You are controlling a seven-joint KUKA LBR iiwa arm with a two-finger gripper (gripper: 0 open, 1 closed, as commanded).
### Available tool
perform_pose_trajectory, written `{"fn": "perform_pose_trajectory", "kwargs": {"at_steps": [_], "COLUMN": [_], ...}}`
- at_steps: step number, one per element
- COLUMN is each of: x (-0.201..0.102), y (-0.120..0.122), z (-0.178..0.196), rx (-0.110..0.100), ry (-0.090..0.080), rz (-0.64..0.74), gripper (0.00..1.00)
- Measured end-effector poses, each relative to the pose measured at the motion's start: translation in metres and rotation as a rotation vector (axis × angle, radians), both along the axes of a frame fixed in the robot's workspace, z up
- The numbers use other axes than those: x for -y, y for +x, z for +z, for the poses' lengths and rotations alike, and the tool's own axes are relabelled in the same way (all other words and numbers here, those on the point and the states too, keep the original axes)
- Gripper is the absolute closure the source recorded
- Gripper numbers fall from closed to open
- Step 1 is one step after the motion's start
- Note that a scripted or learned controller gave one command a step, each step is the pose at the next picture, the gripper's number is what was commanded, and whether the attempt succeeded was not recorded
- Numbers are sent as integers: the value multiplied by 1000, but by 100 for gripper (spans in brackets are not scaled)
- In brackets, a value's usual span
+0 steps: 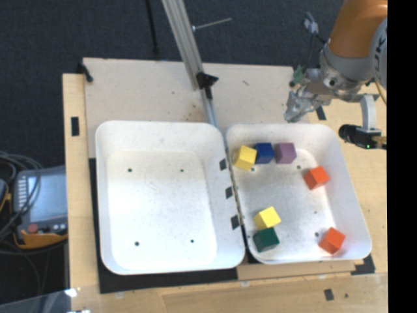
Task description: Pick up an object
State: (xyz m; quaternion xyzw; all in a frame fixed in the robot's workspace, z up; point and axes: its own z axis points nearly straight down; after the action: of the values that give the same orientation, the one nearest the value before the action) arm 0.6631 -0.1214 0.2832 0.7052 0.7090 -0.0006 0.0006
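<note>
Orange block lies well apart from end effector above bin rim.

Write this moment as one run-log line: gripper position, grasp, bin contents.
gripper: above right bin's far rim | grasp: none seen | blocks in right bin: two yellow, two orange, blue, purple, green

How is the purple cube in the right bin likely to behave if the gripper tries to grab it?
The purple cube looks rigid and flat-faced, so probably won't roll. It touches the blue cube and sits near the bin wall, so fingers may nudge both.
</note>
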Motion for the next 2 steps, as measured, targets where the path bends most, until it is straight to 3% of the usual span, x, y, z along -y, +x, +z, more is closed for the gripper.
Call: {"fn": "perform_pose_trajectory", "kwargs": {"at_steps": [2], "x": [-117], "y": [0], "z": [-6], "rx": [-1], "ry": [2], "rz": [2], "gripper": [100]}}
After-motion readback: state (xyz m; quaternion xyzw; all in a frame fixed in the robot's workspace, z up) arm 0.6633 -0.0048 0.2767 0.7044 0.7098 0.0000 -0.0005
